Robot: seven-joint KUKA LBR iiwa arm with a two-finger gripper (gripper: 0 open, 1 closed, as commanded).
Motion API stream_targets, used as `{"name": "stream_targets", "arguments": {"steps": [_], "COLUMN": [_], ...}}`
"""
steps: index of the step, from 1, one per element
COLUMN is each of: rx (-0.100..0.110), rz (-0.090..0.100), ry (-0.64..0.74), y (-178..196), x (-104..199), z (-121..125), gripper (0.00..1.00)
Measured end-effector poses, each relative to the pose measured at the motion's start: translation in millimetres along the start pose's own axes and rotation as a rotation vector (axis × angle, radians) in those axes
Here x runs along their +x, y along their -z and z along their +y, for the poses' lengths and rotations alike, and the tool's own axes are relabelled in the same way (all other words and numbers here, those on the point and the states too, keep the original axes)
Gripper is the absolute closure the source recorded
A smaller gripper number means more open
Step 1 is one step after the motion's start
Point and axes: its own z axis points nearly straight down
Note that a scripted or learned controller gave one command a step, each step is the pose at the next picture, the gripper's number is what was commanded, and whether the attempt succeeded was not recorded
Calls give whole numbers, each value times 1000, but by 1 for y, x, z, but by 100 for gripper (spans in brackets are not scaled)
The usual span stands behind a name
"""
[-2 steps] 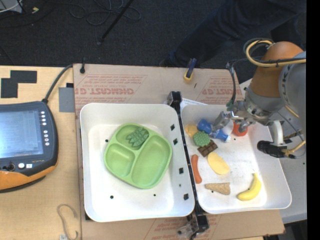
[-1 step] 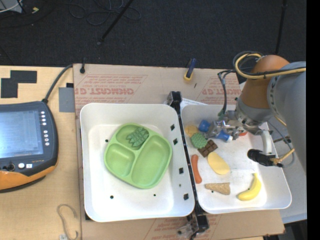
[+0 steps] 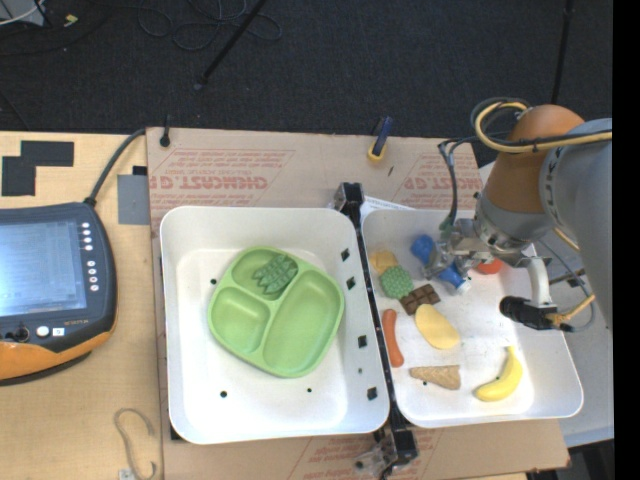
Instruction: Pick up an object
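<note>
Your gripper hangs low over the right bin, toward 12 o'clock from the bin's middle. Cables and the wrist body crowd the claw, so you cannot tell whether it is spread or pressed together, and nothing can be made out in its grasp. The nearest candidates are a blue block just beside the gripper at its 9 o'clock and a small blue piece right under it at 6 o'clock. A reddish bit peeks out at 3 o'clock. Choose one target and centre on it before closing, since these pieces lie close enough to nudge each other aside. The blue block looks the cleaner choice, as it has bare floor around it. The green textured piece and brown bar at 7 o'clock touch each other, so leave them alone. If this corner proves awkward, the banana at the bin's 5 o'clock and the yellow lump lie well apart from their neighbours. Lift straight up and check that something is clamped.
</note>
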Motion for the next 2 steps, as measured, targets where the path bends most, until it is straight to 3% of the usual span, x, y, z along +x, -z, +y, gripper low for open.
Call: {"name": "stream_targets", "arguments": {"steps": [1,2], "rx": [-21,-24], "rz": [-6,-7], "ry": [-6,-4], "y": [45,106], "x": [-5,-2], "z": [4,-1], "gripper": [100,100]}}
